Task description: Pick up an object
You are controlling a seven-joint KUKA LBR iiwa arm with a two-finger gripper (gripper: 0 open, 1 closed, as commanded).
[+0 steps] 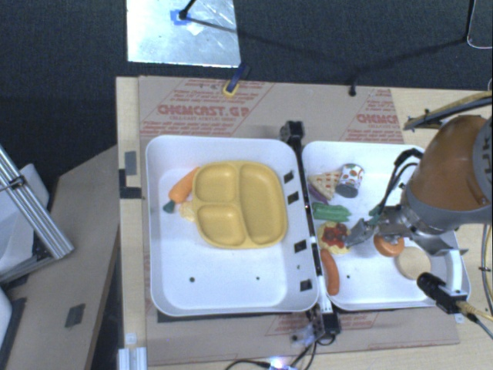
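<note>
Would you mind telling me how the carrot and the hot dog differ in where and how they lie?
The carrot lies in the left bin, tucked against the yellow tray; the hot dog lies in the right bin, near the divider. The carrot lies diagonally and has a green end; the hot dog points nearly straight up the view and is redder. Both are long, orange-toned toy foods.

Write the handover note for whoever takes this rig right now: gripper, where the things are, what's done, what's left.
Gripper: low in the right bin, over the cluster of toy food near its left side. Nothing visibly between its fingers; open or shut is unclear from here.
Right bin: pizza slice, small can, green vegetable, red food piece, sausage, an orange round piece and a pale round piece beside the arm.
Left bin: yellow divided plate with a carrot at its left edge.
Done: no pick confirmed.
Left: grasp one object and lift it.
</note>
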